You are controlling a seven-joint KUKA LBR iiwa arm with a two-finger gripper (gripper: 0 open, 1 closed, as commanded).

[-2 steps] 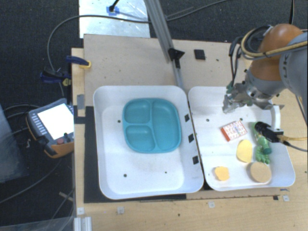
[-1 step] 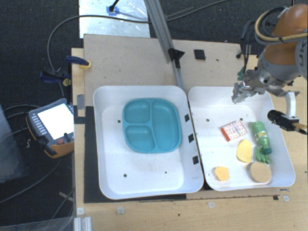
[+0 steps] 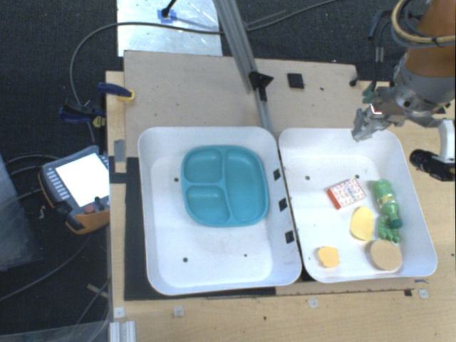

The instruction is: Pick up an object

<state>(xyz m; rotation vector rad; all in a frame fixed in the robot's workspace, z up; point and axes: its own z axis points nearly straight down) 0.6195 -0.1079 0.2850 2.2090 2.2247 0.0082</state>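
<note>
Tan disc (image 3: 385,255) lies at the right bin's (image 3: 313,155) five o'clock; gripper (image 3: 365,130) hovers at one o'clock, grip unreadable, apparently pre-pick.

Two bins side by side on bench (image 3: 192,84). Left bin (image 3: 160,255): plate (image 3: 224,185) in far middle. Right bin (image 3: 313,162): small box (image 3: 346,193) in middle, bottle (image 3: 387,209) right of it, chip (image 3: 363,224) near box, cookie (image 3: 328,257) and round bread (image 3: 385,255) at near edge. Gripper (image 3: 365,128) over right bin's far rim.
</note>
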